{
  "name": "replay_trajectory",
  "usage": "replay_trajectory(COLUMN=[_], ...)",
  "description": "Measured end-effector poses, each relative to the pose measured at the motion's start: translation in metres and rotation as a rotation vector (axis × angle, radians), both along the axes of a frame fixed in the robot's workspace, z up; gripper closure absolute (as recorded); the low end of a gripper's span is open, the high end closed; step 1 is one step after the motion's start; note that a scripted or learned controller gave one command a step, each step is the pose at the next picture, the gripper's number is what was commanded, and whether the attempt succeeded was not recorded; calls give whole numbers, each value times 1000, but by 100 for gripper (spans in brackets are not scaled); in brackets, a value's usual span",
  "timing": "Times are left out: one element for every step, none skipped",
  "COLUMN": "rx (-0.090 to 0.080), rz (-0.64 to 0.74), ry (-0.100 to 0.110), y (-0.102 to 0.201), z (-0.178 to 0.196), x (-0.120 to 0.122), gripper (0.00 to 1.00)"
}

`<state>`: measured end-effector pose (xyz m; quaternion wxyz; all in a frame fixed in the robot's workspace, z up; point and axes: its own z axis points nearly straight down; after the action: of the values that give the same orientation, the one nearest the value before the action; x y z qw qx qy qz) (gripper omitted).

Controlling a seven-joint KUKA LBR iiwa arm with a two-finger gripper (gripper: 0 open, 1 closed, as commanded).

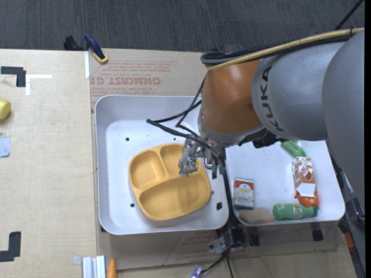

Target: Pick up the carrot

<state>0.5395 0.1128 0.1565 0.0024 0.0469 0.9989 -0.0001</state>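
Near the middle of the frame, the two-finger metal gripper is seen above the yellow plastic plate with three sections. The plate is laid in the left white bin. No thing is seen between the gripper's fingers, and whether they are spread or pressed together cannot be told.

The orange carrot with a green top is laid in the right white bin, at the right of the frame, well apart from the gripper. Below the carrot, a green bottle is laid on its side. A small printed box is placed near the wall between the bins. A small yellow thing is seen at the far left edge.
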Motion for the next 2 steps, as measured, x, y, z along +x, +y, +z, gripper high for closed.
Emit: replay_trajectory(rx=[0,0], rz=[-420,-316], ry=[6,3], y=[39,42], z=[-16,-9], x=[-44,-60], gripper=[100,100])
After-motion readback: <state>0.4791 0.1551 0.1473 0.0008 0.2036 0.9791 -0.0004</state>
